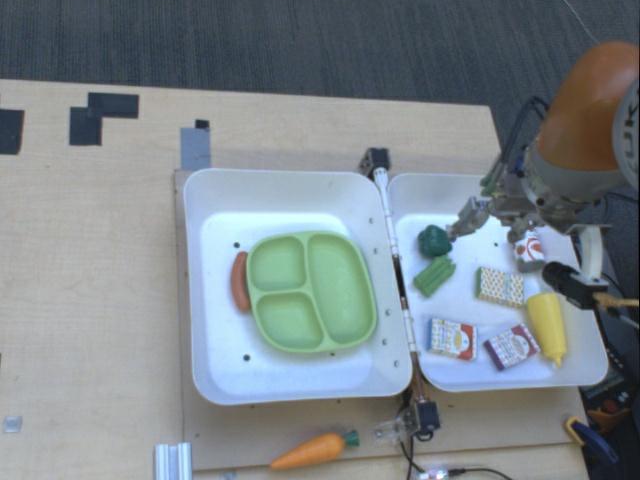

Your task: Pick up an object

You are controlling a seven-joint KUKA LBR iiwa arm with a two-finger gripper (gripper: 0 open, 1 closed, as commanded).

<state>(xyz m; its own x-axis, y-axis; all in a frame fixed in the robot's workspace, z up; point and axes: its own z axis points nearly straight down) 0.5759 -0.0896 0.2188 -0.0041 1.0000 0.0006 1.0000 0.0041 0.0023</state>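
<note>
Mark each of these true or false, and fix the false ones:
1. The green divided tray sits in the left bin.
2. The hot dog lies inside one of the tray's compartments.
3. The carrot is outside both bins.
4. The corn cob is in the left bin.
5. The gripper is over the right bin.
1. True. The green tray sits in the left bin.
2. False. The hot dog lies on the bin floor, beside the tray's left edge.
3. True. The carrot lies on the bench in front of the bins.
4. False. The corn cob is in the right bin, near its right side.
5. True. The gripper is over the right bin's far part, near the green broccoli.
</note>
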